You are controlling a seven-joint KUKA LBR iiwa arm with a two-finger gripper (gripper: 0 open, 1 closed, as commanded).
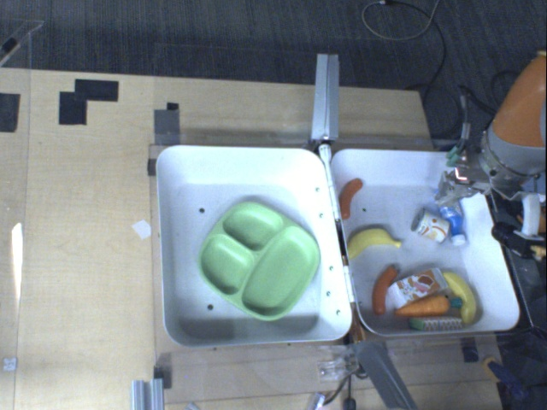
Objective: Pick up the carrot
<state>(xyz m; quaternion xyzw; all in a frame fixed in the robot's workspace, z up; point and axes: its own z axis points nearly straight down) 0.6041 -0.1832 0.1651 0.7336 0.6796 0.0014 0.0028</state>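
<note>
1. Orange carrot [421, 307] lies flat at 6 o'clock of the right bin [509, 310], long axis approx 3-to-9, thick end toward 3.
2. Neighbours crowd it: snack packet [413, 287] touching at 12, banana [462, 297] at 3, sausage [384, 288] near at 10.
3. Prob a toy: light, stiff, smooth skin, likely slippery; tapers, so may squirt out.
4. Best grip: mid-body, jaws across the short axis.
5. Gripper [457, 182] hangs at 1 o'clock of the bin, well apart from the carrot; can't tell jaw state.

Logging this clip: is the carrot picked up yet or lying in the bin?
Lying in the bin. The carrot rests flat near the front edge of the right bin, beside a packet; the hand is at the bin's far side.
</note>
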